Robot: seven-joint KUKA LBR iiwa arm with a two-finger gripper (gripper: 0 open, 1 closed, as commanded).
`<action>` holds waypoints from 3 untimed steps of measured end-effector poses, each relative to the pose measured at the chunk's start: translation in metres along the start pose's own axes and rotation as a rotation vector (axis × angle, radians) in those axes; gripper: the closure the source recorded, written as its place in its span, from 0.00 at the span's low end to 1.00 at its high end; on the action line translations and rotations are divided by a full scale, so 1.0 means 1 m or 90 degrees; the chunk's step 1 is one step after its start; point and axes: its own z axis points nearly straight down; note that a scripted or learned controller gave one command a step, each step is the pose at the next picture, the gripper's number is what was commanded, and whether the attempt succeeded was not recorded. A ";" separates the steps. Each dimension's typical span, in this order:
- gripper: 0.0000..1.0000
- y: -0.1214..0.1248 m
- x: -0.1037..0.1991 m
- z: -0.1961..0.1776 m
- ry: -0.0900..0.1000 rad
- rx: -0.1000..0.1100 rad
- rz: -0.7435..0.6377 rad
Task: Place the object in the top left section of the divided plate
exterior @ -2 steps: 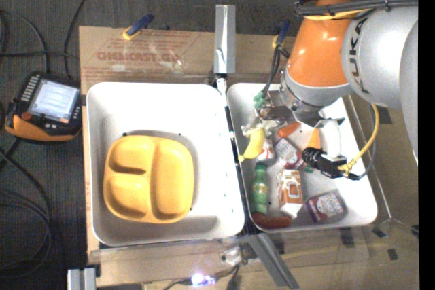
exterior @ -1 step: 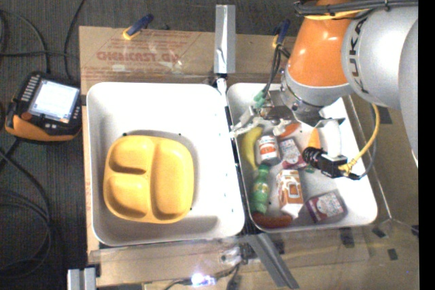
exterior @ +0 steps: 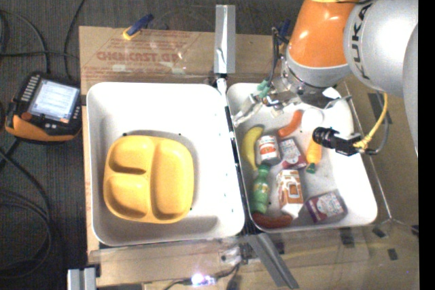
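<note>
The yellow divided plate (exterior: 149,178) lies in the left white bin (exterior: 98,105), toward its lower left part, with two smaller sections on its left side and one long section on its right. All three sections look bare. Which of the objects in the other bin is meant for it cannot be told.

The right white bin (exterior: 360,204) holds the loose items: a banana (exterior: 251,145) near its left wall, a small jar with a red label (exterior: 268,149) just beside the banana, a green bottle (exterior: 260,188) below them, a small carton (exterior: 291,190) next to the bottle, a dark purple packet (exterior: 326,206) toward the lower right, a red sausage-like piece (exterior: 272,220) at the bottom edge, an orange carrot-like piece (exterior: 290,123) near the top, and another orange piece (exterior: 312,154) by the black fitting on the arm.

The gripper (exterior: 268,97) hangs over the upper left corner of the right bin, above the banana; whether it is released or clenched I cannot tell, and nothing is seen between its parts.

The counter (exterior: 136,54) shows brown cardboard with red printing behind the bins. A blue and yellow clip (exterior: 137,26) sits on its upper edge. On the dark carpet floor (exterior: 41,227) to the left rests a handheld control pendant (exterior: 44,106) with a lit screen, cables trailing around it.
</note>
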 end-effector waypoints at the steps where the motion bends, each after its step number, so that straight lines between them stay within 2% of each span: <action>1: 0.00 -0.068 0.024 0.051 0.002 0.002 -0.014; 2: 0.00 -0.074 0.129 0.051 0.001 0.001 -0.130; 3: 1.00 -0.073 0.129 0.043 0.002 0.002 -0.130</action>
